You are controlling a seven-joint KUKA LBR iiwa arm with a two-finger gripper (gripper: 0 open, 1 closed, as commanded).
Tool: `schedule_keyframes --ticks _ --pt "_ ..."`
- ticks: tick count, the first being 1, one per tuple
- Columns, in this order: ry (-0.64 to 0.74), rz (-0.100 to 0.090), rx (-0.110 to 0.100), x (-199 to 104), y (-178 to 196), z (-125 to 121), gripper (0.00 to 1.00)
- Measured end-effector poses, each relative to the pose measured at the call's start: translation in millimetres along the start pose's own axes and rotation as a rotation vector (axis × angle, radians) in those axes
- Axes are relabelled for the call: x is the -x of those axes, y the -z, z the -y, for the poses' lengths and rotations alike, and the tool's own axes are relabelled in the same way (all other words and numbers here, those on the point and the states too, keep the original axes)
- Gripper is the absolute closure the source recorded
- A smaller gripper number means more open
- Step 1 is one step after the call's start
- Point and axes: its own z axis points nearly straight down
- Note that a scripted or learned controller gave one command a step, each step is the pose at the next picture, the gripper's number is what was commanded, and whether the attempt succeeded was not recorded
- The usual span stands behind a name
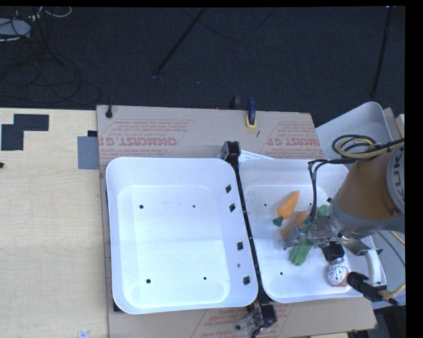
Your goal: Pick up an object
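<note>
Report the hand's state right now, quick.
Hand: low in the right bin among the orange and green objects; open, shut or holding cannot be told.

Dark floor (pixel 198 59) runs across the top of the view, and black cables (pixel 39 20) trail over it, with thin dark lines slanting down toward the worktop. On the left sits a pale wood surface (pixel 46 231) bearing black and grey rectangular patches (pixel 30 129). Beside it lies a brown cardboard sheet (pixel 172 135) with red mirrored lettering, a blue-and-yellow clamp (pixel 251 113) gripping its far edge. Light looks even, with soft shadows.
</note>
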Motion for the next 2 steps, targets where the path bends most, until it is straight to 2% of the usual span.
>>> schedule_keyframes --ticks 1,2 --pt "0.003 -0.004 -0.011 -53.6 -17.8 -28.1 0.0" --pt "0.0 -0.002 -0.007 -60.0 -17.3 -81.7 0.0"
